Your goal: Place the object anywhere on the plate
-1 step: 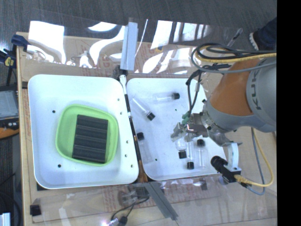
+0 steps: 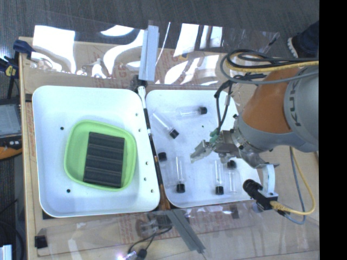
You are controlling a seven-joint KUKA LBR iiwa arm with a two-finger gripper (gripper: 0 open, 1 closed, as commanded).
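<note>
Nothing is on the plate yet.
My gripper (image 2: 198, 151) hangs over the right bin (image 2: 162, 104), and I cannot tell its grip. The little tubes (image 2: 178, 172) lie there, while the green plate (image 2: 73, 145) waits left.

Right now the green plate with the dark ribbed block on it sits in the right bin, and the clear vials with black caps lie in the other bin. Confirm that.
Not quite. The camera view shows the green plate, with the dark ribbed block on it, in the left bin, not the right one. The clear vials with black caps lie in the other bin, the right bin, as you said.
</note>
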